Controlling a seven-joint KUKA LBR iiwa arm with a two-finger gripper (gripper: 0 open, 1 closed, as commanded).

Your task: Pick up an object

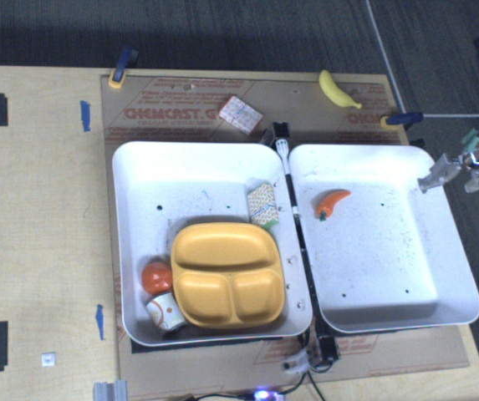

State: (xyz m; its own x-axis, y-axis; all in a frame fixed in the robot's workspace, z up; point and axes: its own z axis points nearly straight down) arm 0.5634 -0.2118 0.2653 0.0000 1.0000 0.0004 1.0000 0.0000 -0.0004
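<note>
At the right bin's (440,249) far edge we see the gripper (461,170), apparently empty; its finger spread we cannot tell. An orange pepper (331,201) lies inside.

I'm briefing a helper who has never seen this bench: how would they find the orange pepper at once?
Look at the right bin, the one nearer the gripper. The pepper lies alone in its upper left part, close to the divider between the bins. It is small, curved and orange with a green stem end, unlike the yellow banana lying outside on the cardboard.
</note>
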